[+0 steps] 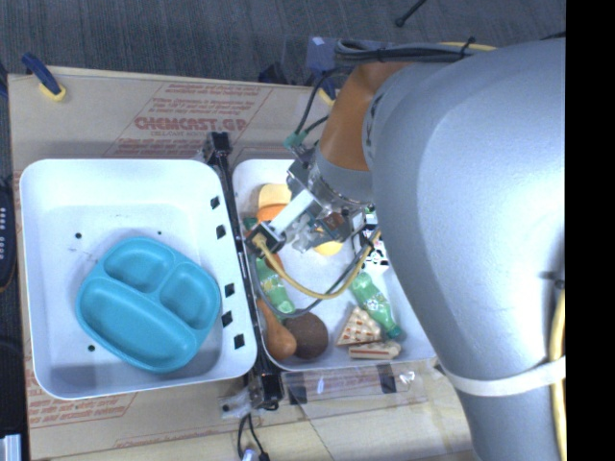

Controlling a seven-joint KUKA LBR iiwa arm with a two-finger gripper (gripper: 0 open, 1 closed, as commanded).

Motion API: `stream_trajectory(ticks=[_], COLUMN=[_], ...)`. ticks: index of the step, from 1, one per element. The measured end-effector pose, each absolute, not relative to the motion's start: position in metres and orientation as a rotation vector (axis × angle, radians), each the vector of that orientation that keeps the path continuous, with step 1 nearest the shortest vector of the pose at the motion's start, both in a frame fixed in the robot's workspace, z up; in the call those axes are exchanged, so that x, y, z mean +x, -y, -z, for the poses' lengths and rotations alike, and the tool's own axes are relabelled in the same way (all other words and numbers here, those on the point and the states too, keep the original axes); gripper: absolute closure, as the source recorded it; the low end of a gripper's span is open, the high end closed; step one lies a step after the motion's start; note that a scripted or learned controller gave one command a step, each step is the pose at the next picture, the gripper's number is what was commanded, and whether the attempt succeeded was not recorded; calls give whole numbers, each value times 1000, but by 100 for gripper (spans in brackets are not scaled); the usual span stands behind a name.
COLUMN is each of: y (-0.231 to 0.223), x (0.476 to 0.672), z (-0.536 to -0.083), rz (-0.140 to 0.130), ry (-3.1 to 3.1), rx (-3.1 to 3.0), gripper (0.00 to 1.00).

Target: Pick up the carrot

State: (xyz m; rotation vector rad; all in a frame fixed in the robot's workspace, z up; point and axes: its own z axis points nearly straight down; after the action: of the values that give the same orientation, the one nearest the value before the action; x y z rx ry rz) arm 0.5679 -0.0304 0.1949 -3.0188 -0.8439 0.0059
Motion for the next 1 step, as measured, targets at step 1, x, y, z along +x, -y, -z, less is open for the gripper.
stream_trajectory(ticks=[1], y=[-16], x=[622], z=[-228], rz=[-7], ry=[696], rx=[-3055], gripper=[100])
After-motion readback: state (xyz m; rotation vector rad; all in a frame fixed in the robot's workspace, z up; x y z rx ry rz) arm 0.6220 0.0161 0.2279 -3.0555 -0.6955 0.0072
